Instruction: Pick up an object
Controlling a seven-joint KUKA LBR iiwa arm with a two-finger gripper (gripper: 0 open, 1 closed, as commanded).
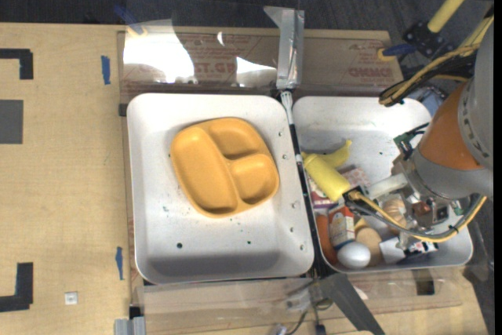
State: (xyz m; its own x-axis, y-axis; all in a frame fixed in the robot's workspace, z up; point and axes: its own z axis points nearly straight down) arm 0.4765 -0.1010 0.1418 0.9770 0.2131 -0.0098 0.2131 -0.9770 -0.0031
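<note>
End effector (390, 209) low among right-bin (361, 118) clutter.

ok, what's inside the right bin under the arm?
The right bin holds a yellow banana-like piece, a white egg-shaped object, a small bottle and other small clutter. The arm and gripper cover the bin's right part, so what lies there is hidden.
</note>
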